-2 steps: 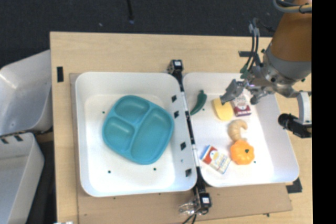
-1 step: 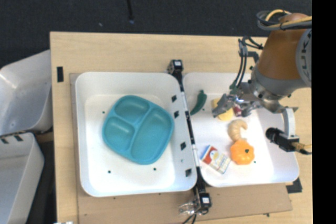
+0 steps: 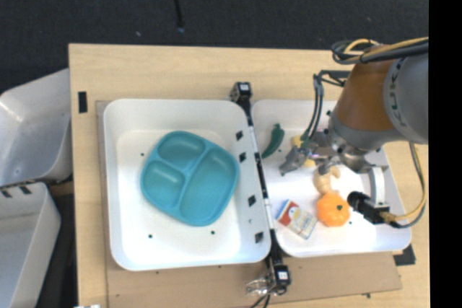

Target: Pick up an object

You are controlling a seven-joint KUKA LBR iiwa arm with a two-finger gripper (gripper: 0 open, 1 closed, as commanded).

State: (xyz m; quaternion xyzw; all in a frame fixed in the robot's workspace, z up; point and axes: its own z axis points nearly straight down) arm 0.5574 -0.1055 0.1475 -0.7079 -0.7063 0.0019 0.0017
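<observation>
Camera view: the gripper (image 3: pixel 307 155) hangs low in the right bin (image 3: pixel 289 112), its fingers apart with nothing between them. Just beside it lies a cream piece (image 3: pixel 326 178), and nearer the front an orange (image 3: pixel 333 210) (probably a light, stiff plastic toy, round and smooth, so best taken across its middle). A small box (image 3: pixel 296 218) lies flat beside the orange, and a green piece (image 3: pixel 274 141) by the divider. The left bin (image 3: pixel 115 119) holds a blue tray (image 3: pixel 189 178).
</observation>
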